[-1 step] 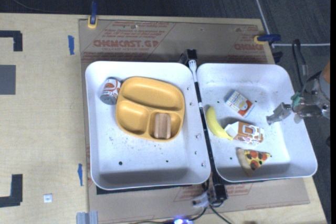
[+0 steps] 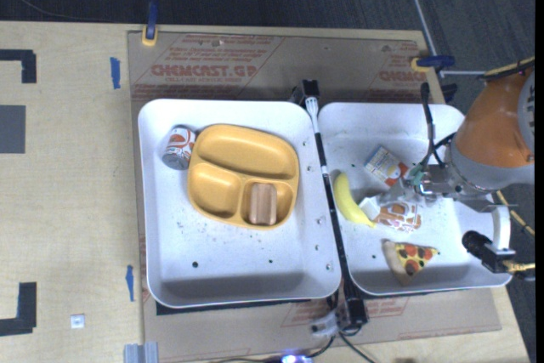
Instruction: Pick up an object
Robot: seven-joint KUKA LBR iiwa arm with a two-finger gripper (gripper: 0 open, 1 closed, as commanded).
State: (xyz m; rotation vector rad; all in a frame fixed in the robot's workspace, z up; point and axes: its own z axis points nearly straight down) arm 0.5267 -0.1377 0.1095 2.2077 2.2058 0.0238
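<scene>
Camera view looks down on two white bins set side by side on the bench, and the arm (image 2: pixel 497 132) comes in from the right over the right bin (image 2: pixel 442 278). Its gripper (image 2: pixel 422 179) hangs low near the middle of that bin, and whether it is apart or together cannot be told from this angle, since cables and the wrist blur its outline. Nothing can be seen clamped in it. Nearest to it is a crumpled orange and white packet (image 2: pixel 398 217), lying just below and slightly to the left of the gripper, very close. A small white carton (image 2: pixel 382 162) lies to the gripper's left, a little higher in the view. A banana (image 2: pixel 348 200) lies further left, its long axis running from upper left to lower right, close to the wall shared with the left bin (image 2: pixel 161 268). A pizza slice toy (image 2: pixel 410 258) rests near the right bin's lower edge. The left bin holds a yellow divided tray (image 2: pixel 229 150) and a can (image 2: pixel 178 147), both well apart from the gripper. By my judgement the packet is the likeliest target, needing only a short shift down-left.
</scene>
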